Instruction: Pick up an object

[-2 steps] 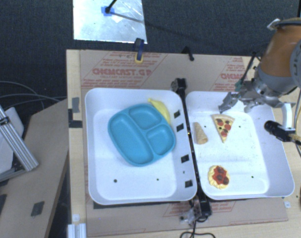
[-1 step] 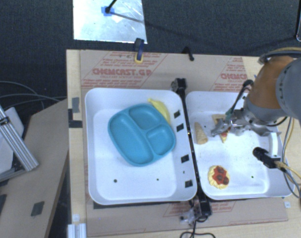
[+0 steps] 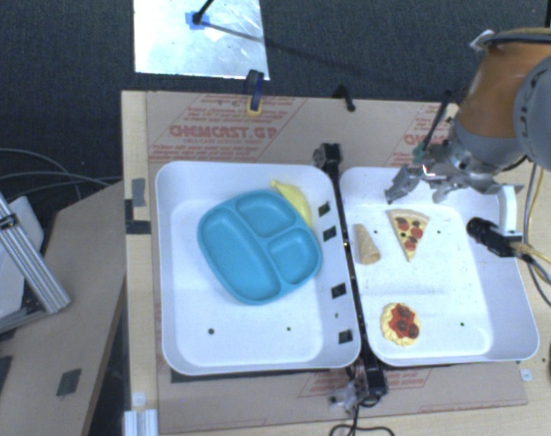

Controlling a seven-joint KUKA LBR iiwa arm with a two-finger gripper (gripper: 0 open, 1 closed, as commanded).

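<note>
In the right bin (image 3: 493,334) lie a pizza slice (image 3: 408,232), a tan bread wedge (image 3: 366,244) and a small round pizza (image 3: 400,323). My gripper (image 3: 422,188) hangs over the bin's far edge, just above and behind the pizza slice. Its fingers (image 3: 400,189) are spread apart with nothing between them.
The left bin (image 3: 180,334) holds a blue sectioned plate (image 3: 258,244) with a yellow banana (image 3: 293,198) tucked behind it. A black divider with clips runs between the bins. The bench's cardboard top lies beyond, with a reflective sheet (image 3: 200,24) at the back.
</note>
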